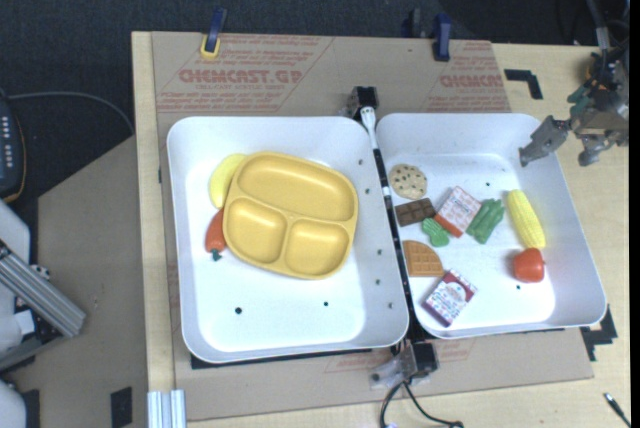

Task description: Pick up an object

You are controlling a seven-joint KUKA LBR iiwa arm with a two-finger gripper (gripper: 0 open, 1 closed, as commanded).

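At the right edge of the camera view, the end effector (565, 142) hangs over the upper right corner of the right bin (497, 139), above its rim. Its two grey fingers (540, 140) are spread well apart, and nothing sits between them or touches them.

Below and to the left of it, the objects to pick lie on the right bin's floor: a corn cob (526, 218) nearest the end effector, a red tomato (529, 264) just below the cob, a green vegetable (486, 219), a red-and-white packet (458, 210), a chocolate bar (414, 212), a cookie (408, 180), a waffle (423, 259) and a second packet (449, 298) near the front.

The left bin (200, 286) holds a yellow divided tray (290, 213), with a banana (222, 178) and a red pepper (216, 234) tucked against its left side.

Both bins rest on the tabletop (300, 66).
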